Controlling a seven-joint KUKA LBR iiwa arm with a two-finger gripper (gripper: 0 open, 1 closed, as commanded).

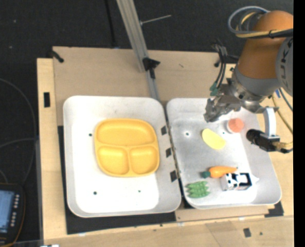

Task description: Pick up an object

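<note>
The arm reaches in from the right, and its gripper hangs over the back part of the right bin. From this angle the gripper reads as a dark cluster; whether it is released or clenched cannot be told, and nothing can be seen held in it.

Contents of the right bin:
- a pale yellow oval piece, lying flat just in front of the gripper
- a small pink round piece, just right of the gripper
- an orange carrot, lying across the bin toward the front
- a black-and-white block, touching or nearly touching the carrot
- a green leafy piece, near the front left corner

The left bin carries a yellow divided tray.

Handling judgement: the yellow oval is the nearest candidate. It looks like light, stiff toy plastic with a smooth, rounded skin, so it is likely to slip out of a shallow pinch. Take hold across its narrow width at the middle, with the fingers set low against the bin floor. The carrot is better taken at its thick middle, clear of the block
</note>
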